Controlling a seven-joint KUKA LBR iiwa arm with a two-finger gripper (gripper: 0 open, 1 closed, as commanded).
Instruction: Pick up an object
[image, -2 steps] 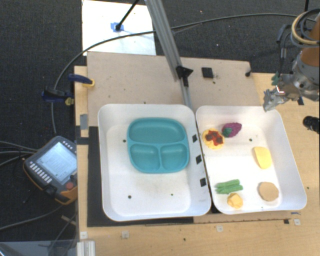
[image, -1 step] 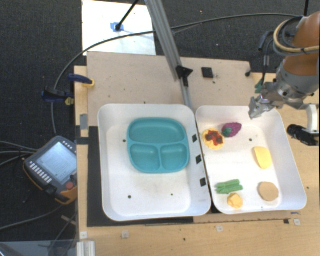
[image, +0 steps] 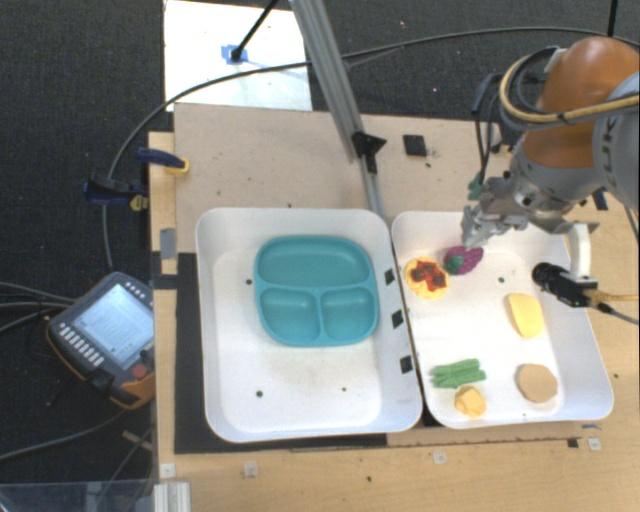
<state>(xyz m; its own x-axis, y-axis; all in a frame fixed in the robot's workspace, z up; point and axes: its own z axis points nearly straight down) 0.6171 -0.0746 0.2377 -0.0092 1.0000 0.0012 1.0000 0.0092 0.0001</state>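
The surface (image: 270, 160) is carrying two white bins side by side across the middle of the frame. The left bin (image: 230, 380) is holding a teal divided plate (image: 317, 290); the right bin (image: 590, 390) is holding a scatter of small toy foods. The arm (image: 575, 110) is reaching in from the upper right, and its gripper (image: 478, 228) is hanging at the upper left of the right bin, just above a purple piece (image: 463, 260). Whether the fingers are apart or together I cannot tell; the wrist is hiding them.

The purple piece, the likely target, is lying near the bin's upper left corner, just beside a pizza slice (image: 427, 277). Lower right of it are sitting a yellow piece (image: 525, 314), a tan round (image: 537, 382), a green pod (image: 458, 373) and a small yellow lump (image: 469, 401).

The purple piece is looking light, rigid and smooth, probably plastic, so it could be slipping sideways under a glancing pinch. Taking it across its narrow middle seems best, keeping clear of the pizza slice.
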